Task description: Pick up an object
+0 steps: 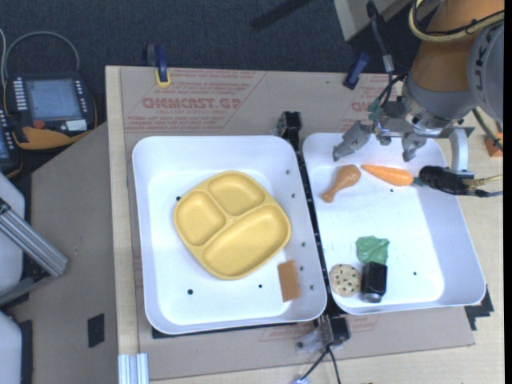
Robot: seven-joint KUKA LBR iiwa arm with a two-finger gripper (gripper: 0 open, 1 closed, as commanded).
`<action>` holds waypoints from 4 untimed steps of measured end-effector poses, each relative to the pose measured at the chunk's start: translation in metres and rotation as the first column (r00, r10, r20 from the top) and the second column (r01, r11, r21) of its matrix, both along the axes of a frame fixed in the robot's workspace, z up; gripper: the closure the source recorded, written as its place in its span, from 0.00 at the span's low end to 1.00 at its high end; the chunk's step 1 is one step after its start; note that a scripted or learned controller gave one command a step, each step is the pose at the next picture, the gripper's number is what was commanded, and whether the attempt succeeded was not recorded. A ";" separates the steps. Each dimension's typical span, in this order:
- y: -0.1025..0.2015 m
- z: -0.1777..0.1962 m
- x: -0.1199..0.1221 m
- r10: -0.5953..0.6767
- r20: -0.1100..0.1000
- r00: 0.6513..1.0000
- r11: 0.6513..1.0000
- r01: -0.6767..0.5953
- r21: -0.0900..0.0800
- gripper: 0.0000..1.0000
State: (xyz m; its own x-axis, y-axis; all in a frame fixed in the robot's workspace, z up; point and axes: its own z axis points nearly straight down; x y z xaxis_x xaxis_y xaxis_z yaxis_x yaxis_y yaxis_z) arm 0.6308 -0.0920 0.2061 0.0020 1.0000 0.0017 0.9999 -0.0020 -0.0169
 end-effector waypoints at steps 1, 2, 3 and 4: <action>0.000 0.009 0.003 0.002 0.016 1.000 1.000 -0.002 -0.001 0.00; -0.001 -0.055 0.001 0.002 0.009 1.000 1.000 -0.002 -0.001 0.00; -0.005 -0.104 0.008 0.002 0.010 1.000 1.000 -0.002 -0.001 0.00; -0.005 -0.122 0.008 0.002 0.012 1.000 1.000 -0.002 -0.001 0.00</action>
State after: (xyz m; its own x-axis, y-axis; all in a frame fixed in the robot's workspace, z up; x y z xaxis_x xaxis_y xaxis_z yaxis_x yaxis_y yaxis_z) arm 0.6385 -0.0967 0.0837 0.0001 1.0000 0.0006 1.0000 -0.0001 -0.0046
